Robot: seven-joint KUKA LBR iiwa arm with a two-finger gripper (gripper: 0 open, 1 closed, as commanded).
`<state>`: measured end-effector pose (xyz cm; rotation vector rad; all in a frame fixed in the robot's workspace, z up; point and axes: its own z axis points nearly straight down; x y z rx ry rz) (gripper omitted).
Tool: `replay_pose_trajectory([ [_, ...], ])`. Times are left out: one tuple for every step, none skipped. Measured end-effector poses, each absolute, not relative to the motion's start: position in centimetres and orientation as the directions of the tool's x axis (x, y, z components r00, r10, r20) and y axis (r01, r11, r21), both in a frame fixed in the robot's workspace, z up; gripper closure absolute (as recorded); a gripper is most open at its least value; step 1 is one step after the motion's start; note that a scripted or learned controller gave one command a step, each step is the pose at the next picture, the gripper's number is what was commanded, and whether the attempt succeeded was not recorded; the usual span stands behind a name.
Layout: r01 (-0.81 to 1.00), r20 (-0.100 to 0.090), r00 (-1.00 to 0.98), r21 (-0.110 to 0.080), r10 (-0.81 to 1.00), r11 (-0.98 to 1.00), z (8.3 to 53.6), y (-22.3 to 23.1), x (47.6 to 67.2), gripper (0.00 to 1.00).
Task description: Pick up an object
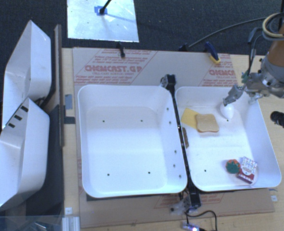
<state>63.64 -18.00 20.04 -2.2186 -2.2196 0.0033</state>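
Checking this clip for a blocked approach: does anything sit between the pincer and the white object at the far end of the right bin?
Nothing visible does. The pincer hangs right over the white object. The toast slice and yellow piece lie off to the side.

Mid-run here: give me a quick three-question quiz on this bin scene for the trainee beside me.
1. True or false: the toast slice lies in the left bin.
2. Which thing lies nearest the gripper? A) red and white packet B) white egg-shaped object C) yellow piece
3. Fill in: the green and red ball lies beside the ____.

Key: 1 false, it lies in the right bin; 2 B; 3 red and white packet.
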Motion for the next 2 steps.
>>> replay_pose_trajectory([
  [1.000, 0.001, -0.001, -0.003, 1.000, 0.001, 15.1, -18.0, 64.5, 0.00],
  [1.000, 0.001, -0.001, -0.004, 1.000, 0.001, 9.1, -18.3, 64.9, 0.00],
])
